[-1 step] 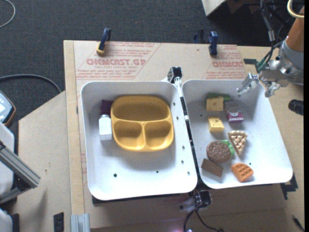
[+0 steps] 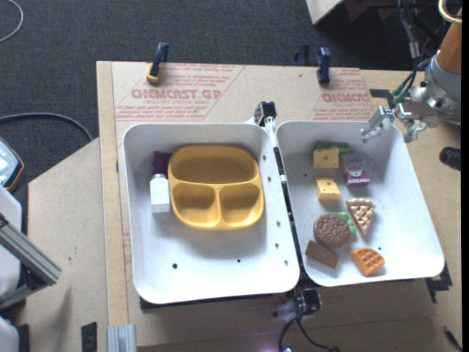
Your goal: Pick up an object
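The gripper (image 2: 393,121) is hovering over the upper right corner of the right bin (image 2: 418,211), its jaws standing apart with nothing between them. The toys are lying below and left of it: two cheese blocks (image 2: 327,157) (image 2: 328,188), a maroon carton (image 2: 356,171), a pizza slice (image 2: 360,214), a burger (image 2: 333,229), a brown slab (image 2: 322,254) and a waffle (image 2: 368,260). None is touching the fingers. The arm (image 2: 448,72) is being cut off by the frame's right edge. In the left bin (image 2: 146,270), a yellow tray (image 2: 215,186) is partly hiding a dark item (image 2: 161,160) beside a white bottle (image 2: 160,193).
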